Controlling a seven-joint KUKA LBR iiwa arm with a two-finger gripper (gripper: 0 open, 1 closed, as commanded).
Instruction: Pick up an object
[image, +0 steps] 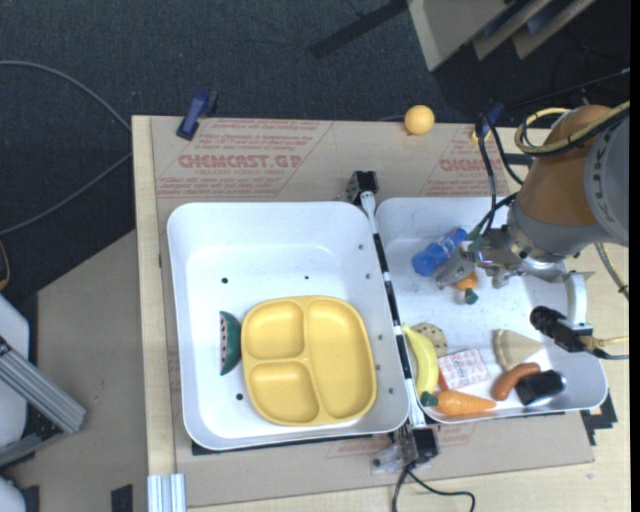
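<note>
The arm (575, 180) comes in from the right and bends down over the right bin (400, 215). Its gripper (468, 272) is low in the upper part of this bin, just beside a blue object (438, 255) and a small orange piece (466, 294). How far the claw is open I cannot tell, and nothing clearly sits inside it.

In the lower part of the same bin lie a banana (424, 362), a carrot (465, 404), a sausage (514, 379), a red and white packet (463, 368), a beige wedge (517, 346), a cookie (430, 331) and a black object (540, 387).

The left bin (200, 240) holds a yellow divided plate (306, 358), with a watermelon slice (229, 341) touching its left edge. A small orange ball (419, 119) rests on the board behind the bins.
</note>
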